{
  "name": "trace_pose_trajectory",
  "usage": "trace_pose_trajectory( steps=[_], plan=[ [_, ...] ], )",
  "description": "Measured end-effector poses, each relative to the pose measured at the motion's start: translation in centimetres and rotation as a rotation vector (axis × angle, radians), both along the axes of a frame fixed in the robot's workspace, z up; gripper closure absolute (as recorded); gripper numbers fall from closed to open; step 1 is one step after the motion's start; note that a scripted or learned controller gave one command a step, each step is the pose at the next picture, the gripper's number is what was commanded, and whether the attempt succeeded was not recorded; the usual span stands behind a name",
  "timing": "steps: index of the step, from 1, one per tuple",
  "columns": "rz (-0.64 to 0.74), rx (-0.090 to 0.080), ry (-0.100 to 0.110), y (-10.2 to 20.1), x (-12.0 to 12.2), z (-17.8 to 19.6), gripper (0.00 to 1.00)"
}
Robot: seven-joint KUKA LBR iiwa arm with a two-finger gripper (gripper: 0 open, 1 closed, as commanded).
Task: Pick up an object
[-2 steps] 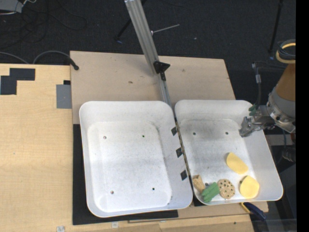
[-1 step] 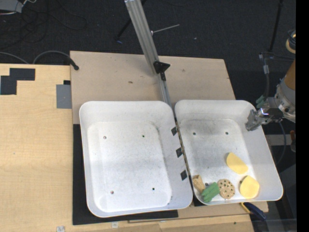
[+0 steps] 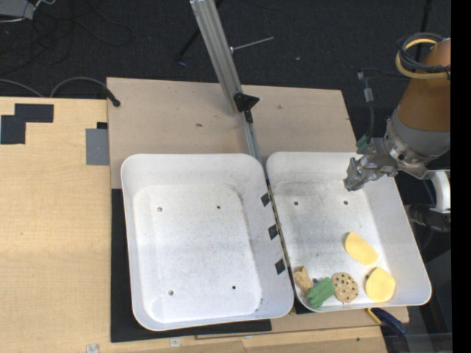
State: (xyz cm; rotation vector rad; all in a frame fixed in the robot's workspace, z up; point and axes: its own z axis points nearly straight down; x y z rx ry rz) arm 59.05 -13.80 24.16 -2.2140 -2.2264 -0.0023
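Observation:
My gripper (image 3: 355, 179) hangs over the far right part of the right bin (image 3: 324, 175), with nothing seen between its fingers. Two yellow rounded pieces lie in the near right part of that bin, one (image 3: 360, 248) farther back and one (image 3: 380, 284) by the front corner. A round brown cookie (image 3: 344, 287), a green object (image 3: 321, 293) and a small tan block (image 3: 302, 278) sit along the front rim. All of them lie well in front of the gripper.
The left bin (image 3: 147, 175) stands beside the right one, with black clips (image 3: 272, 231) on the shared edge. A slanted metal rail (image 3: 221, 57) rises behind the bins. The arm's orange band (image 3: 427, 101) is at the right edge.

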Motion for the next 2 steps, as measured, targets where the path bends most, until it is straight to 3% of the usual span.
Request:
trace_pose_trajectory(
  steps=[2],
  plan=[
    [-0.002, -0.001, 0.001, 10.4, 3.7, -1.0, 1.00]
  ],
)
